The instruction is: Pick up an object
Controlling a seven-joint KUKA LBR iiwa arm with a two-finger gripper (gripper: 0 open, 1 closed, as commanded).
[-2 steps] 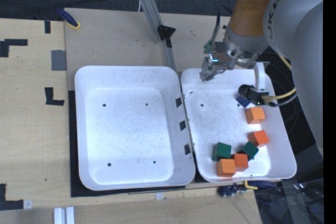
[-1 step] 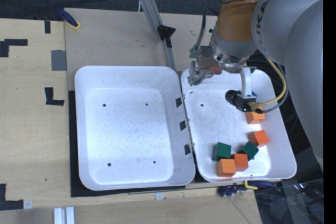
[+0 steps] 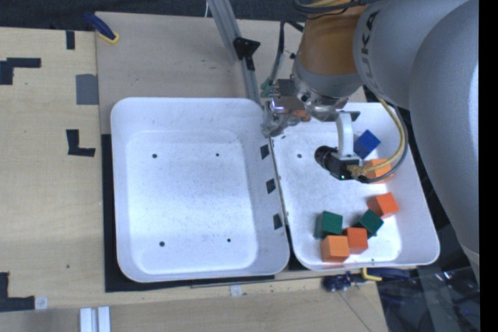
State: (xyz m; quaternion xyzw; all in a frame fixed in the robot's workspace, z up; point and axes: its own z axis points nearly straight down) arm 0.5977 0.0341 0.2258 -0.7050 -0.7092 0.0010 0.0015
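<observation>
The arm [image 3: 405,35] hides the right bin's [image 3: 307,190] far corner and runs off the right edge; the gripper [image 3: 276,117] is too small to make out.

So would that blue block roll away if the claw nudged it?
Probably not: the blue block looks like a flat-faced cube, so it should slide rather than roll. It seems small and rigid, likely light. It sits close to the right bin wall, which might stop it.

Pale matt wooden bench [image 3: 167,62], smooth white plastic bins [image 3: 187,198], glossy grey arm [image 3: 436,50]
</observation>
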